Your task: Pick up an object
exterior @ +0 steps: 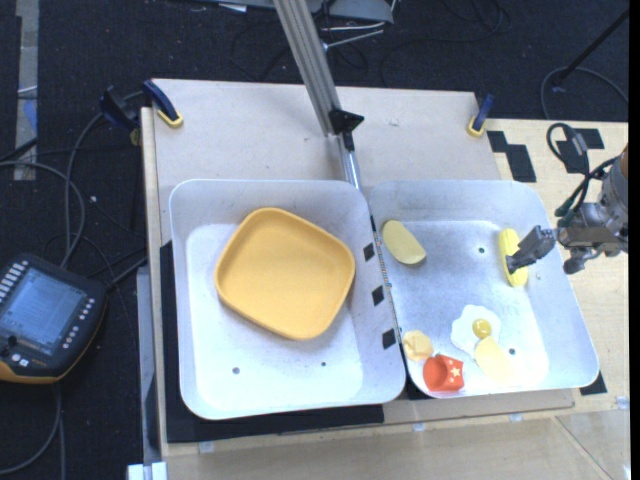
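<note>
In the camera view, the gripper (527, 253) is seen at the right bin's (560, 368) far right side, against a small yellow object (510, 244); whether that object sits between the fingers cannot be told, nor their spread. A slip may be risked, since the piece looks small and rounded. Other toy foods (470, 343) lie near the bin's front corner.
</note>
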Robot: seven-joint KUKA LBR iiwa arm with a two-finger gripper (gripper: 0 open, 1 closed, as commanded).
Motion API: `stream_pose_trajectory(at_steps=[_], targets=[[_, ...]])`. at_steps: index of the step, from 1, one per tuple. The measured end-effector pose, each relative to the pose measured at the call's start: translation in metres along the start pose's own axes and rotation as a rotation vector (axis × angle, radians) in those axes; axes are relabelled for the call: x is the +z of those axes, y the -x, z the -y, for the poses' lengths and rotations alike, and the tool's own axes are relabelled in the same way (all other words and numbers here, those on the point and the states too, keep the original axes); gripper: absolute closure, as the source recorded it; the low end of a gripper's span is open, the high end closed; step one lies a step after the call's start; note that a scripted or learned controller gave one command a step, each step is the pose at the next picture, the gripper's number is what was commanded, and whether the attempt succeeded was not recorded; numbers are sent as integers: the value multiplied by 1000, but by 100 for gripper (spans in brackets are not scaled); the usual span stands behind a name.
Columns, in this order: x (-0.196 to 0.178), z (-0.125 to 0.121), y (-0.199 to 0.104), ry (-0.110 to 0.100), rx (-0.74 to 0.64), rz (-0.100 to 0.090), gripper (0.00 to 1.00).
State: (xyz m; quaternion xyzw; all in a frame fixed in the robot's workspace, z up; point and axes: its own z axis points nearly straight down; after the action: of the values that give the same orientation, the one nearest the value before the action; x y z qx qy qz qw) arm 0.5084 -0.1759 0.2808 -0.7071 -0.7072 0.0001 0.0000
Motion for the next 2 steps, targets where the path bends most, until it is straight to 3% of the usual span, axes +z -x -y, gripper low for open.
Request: stream_pose_trajectory(at_steps=[2], targets=[[100, 5, -9, -4, 0, -1, 0]])
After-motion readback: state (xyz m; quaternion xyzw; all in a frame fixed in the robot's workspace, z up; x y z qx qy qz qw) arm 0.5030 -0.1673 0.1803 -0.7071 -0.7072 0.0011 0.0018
